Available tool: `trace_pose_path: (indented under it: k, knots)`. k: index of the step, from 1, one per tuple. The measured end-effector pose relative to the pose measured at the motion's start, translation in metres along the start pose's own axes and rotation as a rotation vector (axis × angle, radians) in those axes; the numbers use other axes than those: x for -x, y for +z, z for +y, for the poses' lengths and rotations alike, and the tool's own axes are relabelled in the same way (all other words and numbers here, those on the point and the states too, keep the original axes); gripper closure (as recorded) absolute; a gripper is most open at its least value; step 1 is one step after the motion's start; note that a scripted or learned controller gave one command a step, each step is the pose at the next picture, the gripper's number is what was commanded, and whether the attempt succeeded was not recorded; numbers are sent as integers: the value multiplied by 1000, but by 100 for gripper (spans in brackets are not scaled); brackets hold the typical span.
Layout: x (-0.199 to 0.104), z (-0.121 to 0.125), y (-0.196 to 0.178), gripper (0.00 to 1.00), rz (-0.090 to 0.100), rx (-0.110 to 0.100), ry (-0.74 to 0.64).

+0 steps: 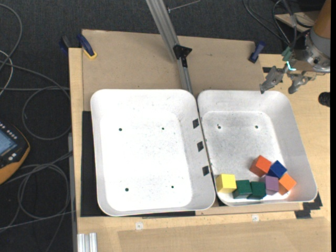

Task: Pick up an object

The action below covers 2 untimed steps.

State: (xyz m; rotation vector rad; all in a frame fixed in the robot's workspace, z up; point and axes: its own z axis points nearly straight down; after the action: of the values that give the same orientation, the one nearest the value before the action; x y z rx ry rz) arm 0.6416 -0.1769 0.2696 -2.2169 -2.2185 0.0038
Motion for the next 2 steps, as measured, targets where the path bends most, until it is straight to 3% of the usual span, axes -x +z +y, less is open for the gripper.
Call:
trace_pose_path:
  k: [1, 2]
  knots:
    - [0, 1, -3, 0, -2, 4, -1]
    - [-3, 2, 60, 0, -1, -1, 0]
